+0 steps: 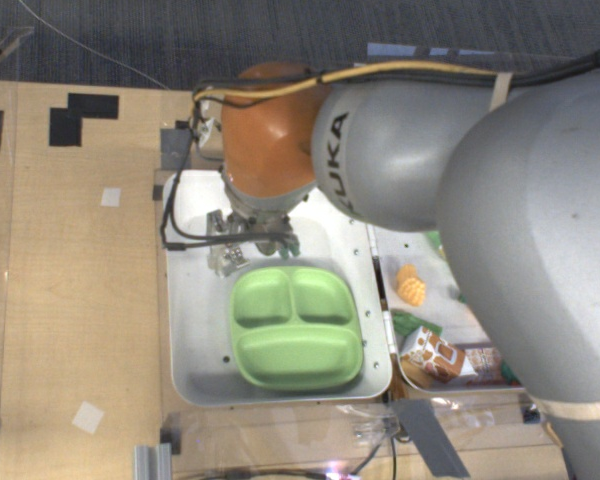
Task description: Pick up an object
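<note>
In the camera view, the gripper [252, 243] hung low in the left bin [185, 368], just at the far rim of the green tray [295, 328]. The tray lay flat toward that bin's near right corner. The wrist hid the tips, so whether the gripper was spread or pressed together could not be told, and nothing was visibly held.

The tray looked like the nearest target, and a risky one. It was wide, shallow and smooth, so a pinch on its thin rim could slip off. A descent slightly off the rim could push the tray toward the bin's near wall, or close on nothing.

In the right bin [405, 376], an orange piece [412, 288] and a packet [435, 356] lay well apart from the gripper.
</note>
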`<state>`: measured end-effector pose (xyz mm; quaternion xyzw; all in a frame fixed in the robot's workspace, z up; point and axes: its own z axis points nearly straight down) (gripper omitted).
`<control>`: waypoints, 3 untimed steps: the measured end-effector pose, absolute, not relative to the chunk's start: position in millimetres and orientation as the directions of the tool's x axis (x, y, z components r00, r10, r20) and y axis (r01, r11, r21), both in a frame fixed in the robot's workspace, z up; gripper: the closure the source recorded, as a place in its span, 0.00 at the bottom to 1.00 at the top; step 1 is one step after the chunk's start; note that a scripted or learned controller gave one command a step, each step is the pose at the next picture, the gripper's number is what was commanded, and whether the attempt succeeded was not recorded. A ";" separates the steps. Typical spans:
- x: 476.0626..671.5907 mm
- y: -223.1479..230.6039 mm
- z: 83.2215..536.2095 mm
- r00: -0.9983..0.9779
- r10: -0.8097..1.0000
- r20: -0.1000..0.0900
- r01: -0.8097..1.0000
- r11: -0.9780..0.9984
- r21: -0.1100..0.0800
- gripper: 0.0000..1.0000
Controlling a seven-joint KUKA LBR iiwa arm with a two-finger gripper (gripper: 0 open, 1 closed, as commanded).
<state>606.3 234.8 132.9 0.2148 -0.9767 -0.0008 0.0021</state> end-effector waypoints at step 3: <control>666.6 235.0 124.6 -0.930 -0.367 0.002 -0.367 0.930 0.002 1.00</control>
